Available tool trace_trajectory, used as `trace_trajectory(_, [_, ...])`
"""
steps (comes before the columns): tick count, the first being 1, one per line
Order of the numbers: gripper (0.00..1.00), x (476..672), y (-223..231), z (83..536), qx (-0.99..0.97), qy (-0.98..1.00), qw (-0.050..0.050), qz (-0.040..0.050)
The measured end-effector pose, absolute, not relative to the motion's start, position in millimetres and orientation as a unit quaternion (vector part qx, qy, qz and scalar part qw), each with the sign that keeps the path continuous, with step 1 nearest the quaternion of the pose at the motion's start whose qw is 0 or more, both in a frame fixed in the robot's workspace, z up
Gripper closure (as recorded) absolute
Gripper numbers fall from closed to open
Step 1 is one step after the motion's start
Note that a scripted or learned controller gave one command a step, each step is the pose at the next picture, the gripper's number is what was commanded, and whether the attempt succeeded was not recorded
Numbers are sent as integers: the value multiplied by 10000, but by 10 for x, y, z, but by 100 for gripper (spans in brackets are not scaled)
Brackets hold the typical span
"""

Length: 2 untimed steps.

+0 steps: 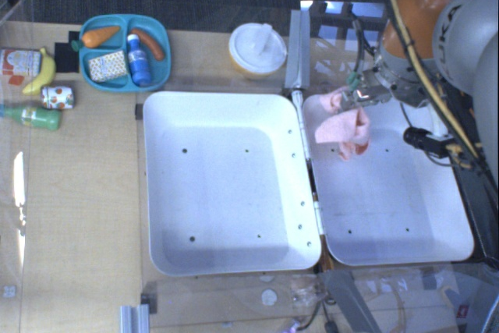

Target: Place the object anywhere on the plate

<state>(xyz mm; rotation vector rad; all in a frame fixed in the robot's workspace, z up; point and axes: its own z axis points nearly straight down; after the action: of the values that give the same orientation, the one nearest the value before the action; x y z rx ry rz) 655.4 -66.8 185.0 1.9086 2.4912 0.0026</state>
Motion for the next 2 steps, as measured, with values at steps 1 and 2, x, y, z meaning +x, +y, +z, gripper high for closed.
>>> trace_trajectory(1, [100,6569,-648,2255,6051,7962,21,14])
trace_trajectory(2, [100,6468,-159,2159,4324,9017,10,8])
